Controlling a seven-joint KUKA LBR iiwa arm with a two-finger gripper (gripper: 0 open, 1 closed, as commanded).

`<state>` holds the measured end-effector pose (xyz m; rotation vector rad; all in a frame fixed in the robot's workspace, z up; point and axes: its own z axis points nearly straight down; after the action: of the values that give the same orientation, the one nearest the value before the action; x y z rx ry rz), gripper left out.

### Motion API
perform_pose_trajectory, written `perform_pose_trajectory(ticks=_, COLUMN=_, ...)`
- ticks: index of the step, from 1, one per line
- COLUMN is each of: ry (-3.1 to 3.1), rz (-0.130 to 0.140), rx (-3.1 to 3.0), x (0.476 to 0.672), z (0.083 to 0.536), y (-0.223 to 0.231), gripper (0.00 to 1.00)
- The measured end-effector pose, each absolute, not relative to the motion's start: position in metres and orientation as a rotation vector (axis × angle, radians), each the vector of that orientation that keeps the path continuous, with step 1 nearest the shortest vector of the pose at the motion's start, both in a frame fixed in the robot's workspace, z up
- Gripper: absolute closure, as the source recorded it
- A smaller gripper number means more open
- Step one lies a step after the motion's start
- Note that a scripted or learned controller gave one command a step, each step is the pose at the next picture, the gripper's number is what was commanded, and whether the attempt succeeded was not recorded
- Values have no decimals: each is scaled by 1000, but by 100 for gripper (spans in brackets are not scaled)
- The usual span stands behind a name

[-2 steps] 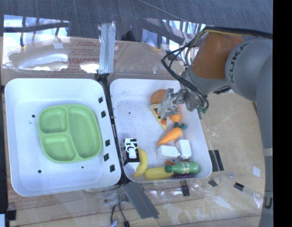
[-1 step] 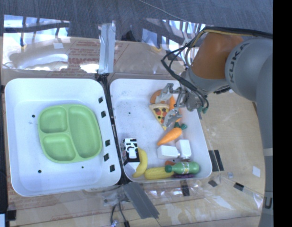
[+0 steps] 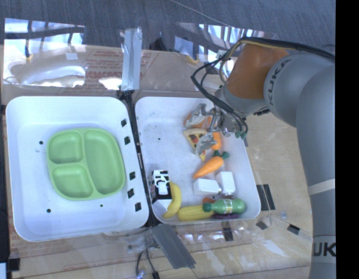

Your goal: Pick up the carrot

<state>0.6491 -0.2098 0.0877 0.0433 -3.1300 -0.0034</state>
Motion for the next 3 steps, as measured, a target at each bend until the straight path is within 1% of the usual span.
perform_pose_trajectory(ticks=1, ry=-3132, rz=-5, rx=51, x=651, z=95, y=-207, gripper=100)
perform_pose_trajectory(ticks=2, ry=-3140, rz=-2, rx=103, x=638, z=152, y=-165, gripper=100)
perform_pose_trajectory(ticks=3, ry=-3123, rz=0, rx=326, x=619, z=189, y=-210, gripper=100)
